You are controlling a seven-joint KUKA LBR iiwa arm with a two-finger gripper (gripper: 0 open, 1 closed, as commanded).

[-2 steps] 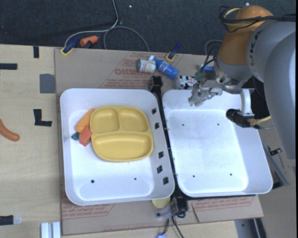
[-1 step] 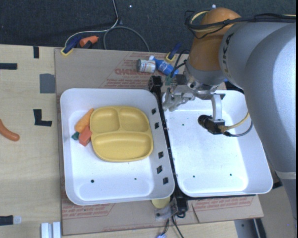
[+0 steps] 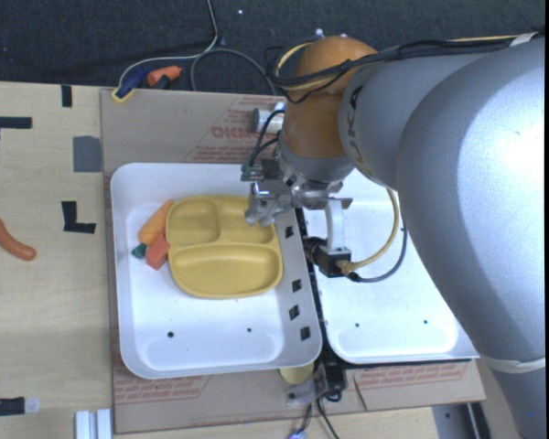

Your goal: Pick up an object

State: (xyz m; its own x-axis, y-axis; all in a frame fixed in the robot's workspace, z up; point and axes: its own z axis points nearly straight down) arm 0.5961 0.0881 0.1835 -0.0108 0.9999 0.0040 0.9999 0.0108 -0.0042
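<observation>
Yellow divided plate [image 3: 221, 250] lies in left bin [image 3: 146, 337]; I cannot tell the gripper [image 3: 267, 204] state above its edge

Arm [image 3: 457, 172]: smooth matte grey casing, big rounded links. Glossy orange band [image 3: 316, 94] above the wrist. Yellow cable [image 3: 384, 245] loops off the wrist into a black connector. End effector [image 3: 265, 204]: bare metal hardware, small brackets, white block on the side.

Tan bench [image 3: 37, 337], cardboard sheet [image 3: 156, 126], 2 white bins [image 3: 201, 355] side by side, sausage toy [image 3: 12, 239] at left
</observation>
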